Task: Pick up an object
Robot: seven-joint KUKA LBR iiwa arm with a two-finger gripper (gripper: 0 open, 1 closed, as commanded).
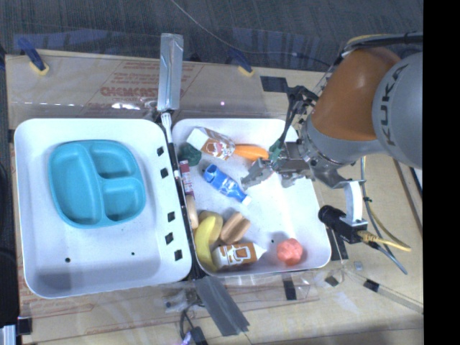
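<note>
Bench bears two bins. My gripper (264,169) hovers spread, holding nothing, near the right white bin's (309,228) far edge, just beside the blue plastic bottle (223,183). Approach step; next I descend and close, I judge.

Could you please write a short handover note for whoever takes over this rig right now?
Pincer: above the right white bin, over the blue bottle and orange carrot; nothing seen between its fingers.
Right bin also holds a yellow banana, brown bread roll, orange-labelled bottle and pink ball.
Left white bin holds a light-blue divided tray.
Done: no pick yet.
Left: grasp and lift one object.
</note>
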